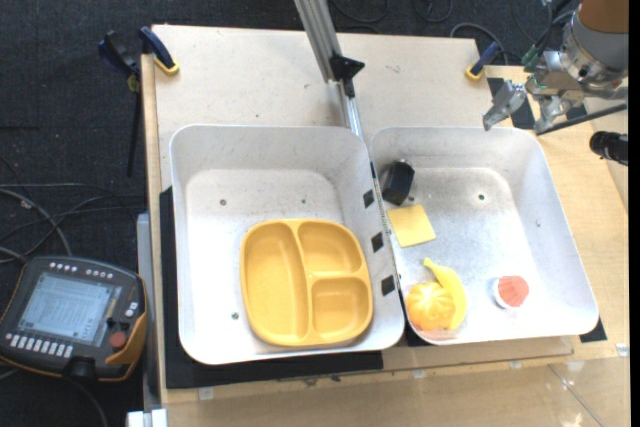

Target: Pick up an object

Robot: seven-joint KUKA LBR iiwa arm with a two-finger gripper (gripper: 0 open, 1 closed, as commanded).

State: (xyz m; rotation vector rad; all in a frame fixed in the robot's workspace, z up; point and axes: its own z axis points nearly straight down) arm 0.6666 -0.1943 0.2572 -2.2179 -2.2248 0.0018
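Tool well apart from orange

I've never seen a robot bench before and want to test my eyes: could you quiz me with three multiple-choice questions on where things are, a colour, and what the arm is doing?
1. Where does the yellow divided tray lie?
A. left bin
B. right bin
C. floor

2. What colour is the small round lid?
A. blue
B. red
C. green

3. Where is the gripper?
A. deep in the left bin
B. above the right bin's far corner
C. touching the banana

Answers: 1 A, it fills the left bin. 2 B, a red disc. 3 B, it hangs at that rim, carrying nothing.
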